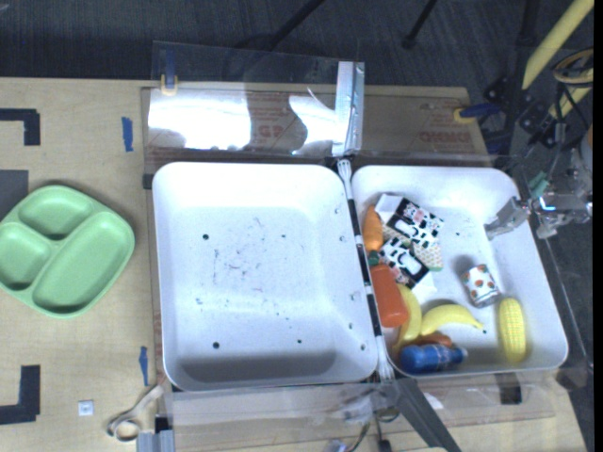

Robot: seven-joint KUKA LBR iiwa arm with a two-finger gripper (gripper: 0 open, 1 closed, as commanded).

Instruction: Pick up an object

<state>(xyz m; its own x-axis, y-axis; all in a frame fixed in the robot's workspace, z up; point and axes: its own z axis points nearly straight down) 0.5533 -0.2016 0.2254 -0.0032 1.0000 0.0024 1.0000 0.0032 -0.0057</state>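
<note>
The bench (75,111) was a pale wooden surface carrying 2 shallow white bins side by side. The left bin (188,196) took up the middle of the bench, its floor bare apart from faint scuff marks. The right bin (452,188) touched it along a shared edge and held all the loose things. A green plate (62,250) with 3 compartments sat near the left edge of the bench, well apart from both bins. A clear plastic sheet (245,111) stood along the back edge behind the left bin.

Inside the right bin, an orange bottle (386,297) lay along the left wall. A black-and-white patterned box (413,240) rested just beside it, toward the back. A banana (450,319) lay near the front wall, with a blue-and-red object (431,356) in the front left corner. An ear of corn (512,329) lay near the front right corner, and a small white cup with spots (480,283) sat just behind it.

The gripper (513,213) was at the right wall of the right bin, above its rim and apart from the things inside. Nothing was visible between its parts, and whether it was spread or pressed together could not be told.
</note>
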